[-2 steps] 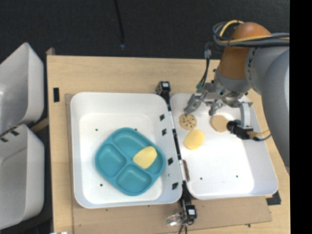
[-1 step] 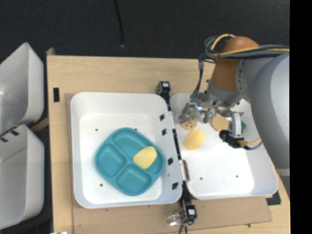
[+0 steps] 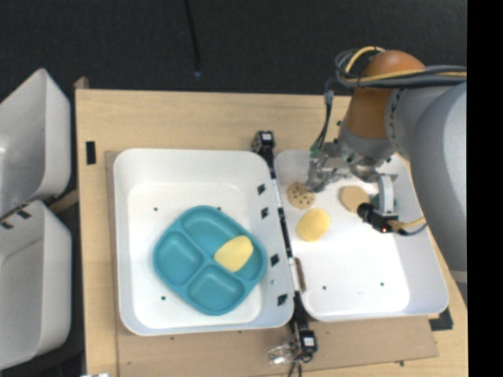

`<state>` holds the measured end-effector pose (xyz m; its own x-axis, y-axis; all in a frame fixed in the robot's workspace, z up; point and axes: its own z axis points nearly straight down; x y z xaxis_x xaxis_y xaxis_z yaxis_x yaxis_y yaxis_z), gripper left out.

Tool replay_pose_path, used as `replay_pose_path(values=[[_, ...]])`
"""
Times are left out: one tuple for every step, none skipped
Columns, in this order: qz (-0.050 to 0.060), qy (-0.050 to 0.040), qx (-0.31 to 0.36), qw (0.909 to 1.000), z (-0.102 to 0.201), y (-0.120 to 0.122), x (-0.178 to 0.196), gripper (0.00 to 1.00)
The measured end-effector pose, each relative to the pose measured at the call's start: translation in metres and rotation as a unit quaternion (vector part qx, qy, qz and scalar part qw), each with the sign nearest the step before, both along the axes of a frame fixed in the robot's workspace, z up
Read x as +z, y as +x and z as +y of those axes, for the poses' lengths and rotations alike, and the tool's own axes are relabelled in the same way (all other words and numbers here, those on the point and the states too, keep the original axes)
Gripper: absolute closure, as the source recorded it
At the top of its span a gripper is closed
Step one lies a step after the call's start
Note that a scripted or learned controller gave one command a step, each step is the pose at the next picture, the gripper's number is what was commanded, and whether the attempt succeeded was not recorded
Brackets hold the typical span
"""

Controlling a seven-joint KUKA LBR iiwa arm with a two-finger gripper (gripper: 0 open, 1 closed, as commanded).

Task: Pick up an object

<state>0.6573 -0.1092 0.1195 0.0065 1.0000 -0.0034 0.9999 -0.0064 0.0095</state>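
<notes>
In the right bin (image 3: 369, 289), a round brown cookie (image 3: 298, 194) lies at the far left corner. A pale yellow lump (image 3: 313, 225) sits just in front of it. A flat tan piece (image 3: 350, 197) lies to the right, partly hidden by the wrist. My gripper (image 3: 316, 177) hangs low over the bin's far left, right beside the cookie's upper right edge. Nothing is seen between its tips.
The left bin (image 3: 141, 179) holds a teal divided plate (image 3: 196, 265) with a yellow piece (image 3: 233, 253) in its right compartment. The arm (image 3: 377, 108) covers the right bin's far right corner. The divider between the bins (image 3: 279, 226) runs close to the cookie.
</notes>
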Motion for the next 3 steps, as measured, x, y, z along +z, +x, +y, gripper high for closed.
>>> replay_pose_path(values=[[0.001,0.0012,-0.001,1.0,-0.002,-0.004,0.064,1.0],[0.001,0.0009,0.003,1.0,-0.003,-0.002,0.119,1.0],[0.002,0.0012,0.005,1.0,-0.005,-0.001,0.154,1.0]])
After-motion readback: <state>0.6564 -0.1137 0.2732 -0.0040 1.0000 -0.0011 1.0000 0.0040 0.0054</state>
